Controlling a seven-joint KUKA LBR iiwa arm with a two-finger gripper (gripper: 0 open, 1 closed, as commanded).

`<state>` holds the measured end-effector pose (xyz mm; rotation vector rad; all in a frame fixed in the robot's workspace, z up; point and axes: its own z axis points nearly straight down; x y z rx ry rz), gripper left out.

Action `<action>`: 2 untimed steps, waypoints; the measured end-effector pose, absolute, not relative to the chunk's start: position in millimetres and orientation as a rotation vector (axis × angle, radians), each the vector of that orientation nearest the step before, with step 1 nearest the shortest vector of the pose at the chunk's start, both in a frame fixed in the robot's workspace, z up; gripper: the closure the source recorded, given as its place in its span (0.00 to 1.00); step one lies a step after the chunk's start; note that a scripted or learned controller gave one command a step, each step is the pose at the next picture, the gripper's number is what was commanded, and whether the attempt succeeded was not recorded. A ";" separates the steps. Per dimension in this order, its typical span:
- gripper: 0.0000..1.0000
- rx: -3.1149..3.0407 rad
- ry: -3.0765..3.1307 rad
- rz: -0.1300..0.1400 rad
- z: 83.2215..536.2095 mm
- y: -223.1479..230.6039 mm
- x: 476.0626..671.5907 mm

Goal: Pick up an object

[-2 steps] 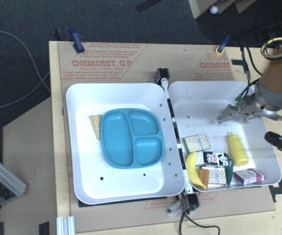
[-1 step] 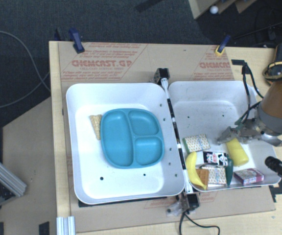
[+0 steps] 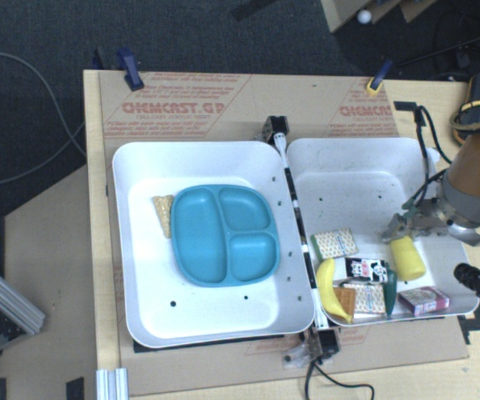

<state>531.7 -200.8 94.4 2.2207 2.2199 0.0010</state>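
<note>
The two-finger gripper (open or clenched, I cannot tell) hangs at right of frame just above the yellow plastic cylinder, which may roll aside if nudged off-centre.

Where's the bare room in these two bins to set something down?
Right bin: its far half, beyond the patterned cracker pack, is bare. Its near edge is crowded: banana, yellow block, pink box, claw. Left bin: bare strips border the blue plate.

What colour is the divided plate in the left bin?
Light blue plate, seen clearly in the camera view.
</note>
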 end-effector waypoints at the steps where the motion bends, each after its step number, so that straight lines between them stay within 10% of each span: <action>1: 1.00 2.216 2.220 0.004 102.7 -94.7 547.7; 2: 1.00 2.219 2.223 0.003 185.2 -18.3 621.8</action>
